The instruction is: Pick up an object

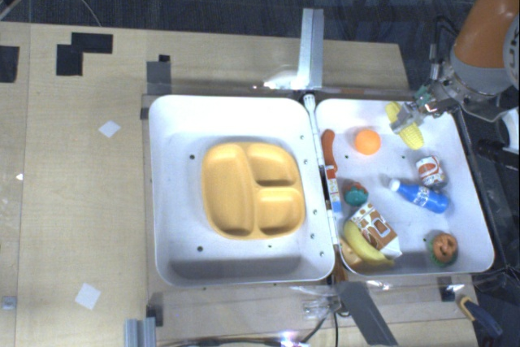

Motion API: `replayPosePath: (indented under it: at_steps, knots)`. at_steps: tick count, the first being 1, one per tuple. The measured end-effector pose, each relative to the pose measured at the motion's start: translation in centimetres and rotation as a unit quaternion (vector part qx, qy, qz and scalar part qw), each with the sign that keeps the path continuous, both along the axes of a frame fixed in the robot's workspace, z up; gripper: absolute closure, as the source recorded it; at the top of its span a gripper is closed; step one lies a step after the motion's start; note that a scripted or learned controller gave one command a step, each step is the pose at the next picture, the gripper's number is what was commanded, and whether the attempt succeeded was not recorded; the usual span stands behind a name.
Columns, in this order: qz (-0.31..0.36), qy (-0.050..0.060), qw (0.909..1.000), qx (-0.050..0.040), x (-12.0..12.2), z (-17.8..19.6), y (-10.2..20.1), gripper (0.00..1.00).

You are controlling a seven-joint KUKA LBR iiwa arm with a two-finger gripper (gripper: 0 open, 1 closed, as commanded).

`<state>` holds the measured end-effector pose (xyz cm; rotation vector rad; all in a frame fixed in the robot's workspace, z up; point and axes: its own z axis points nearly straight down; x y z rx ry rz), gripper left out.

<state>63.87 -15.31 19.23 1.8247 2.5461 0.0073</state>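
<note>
The pale wooden surface (73, 175) carries two shallow white bins side by side. The left bin (175, 256) holds a yellow divided tray (250, 189), smooth moulded plastic with one long compartment and two smaller ones. It is broad and low, with no edge a narrow grip could close on easily.

The right bin (475, 252) holds the likelier picks. A red sausage-shaped toy (327, 149) lies along the inner wall. Nearby are an orange ball (367, 141), a small teal lump (355, 194), a banana (361, 244) with a brown-and-white carton (375, 228) lying on it, a blue bottle (422, 196), a small red-and-white can (430, 171) and a brown round toy (442, 246) near the front corner.

The hand (424, 101) hangs at the bin's far right corner, close over a yellow corn cob (409, 128) that looks ribbed and roughly cylindrical. Whether the fingers are apart or together I cannot tell, nor whether the cob is gripped.

If the cob is the target, the grip should probably go across its narrow width near the middle, so the ribbing helps hold it. The hand should stay clear of the bin wall just beside it. The ball and can are smooth and rounded, and would likely roll or slip if nudged.
</note>
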Motion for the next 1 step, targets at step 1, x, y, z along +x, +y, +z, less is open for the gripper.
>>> replayPosePath:
  at_steps: [1]
  knots:
    - [0.003,-0.004,1.0000,-0.0010,0.20,1.28,0.05,1.00]
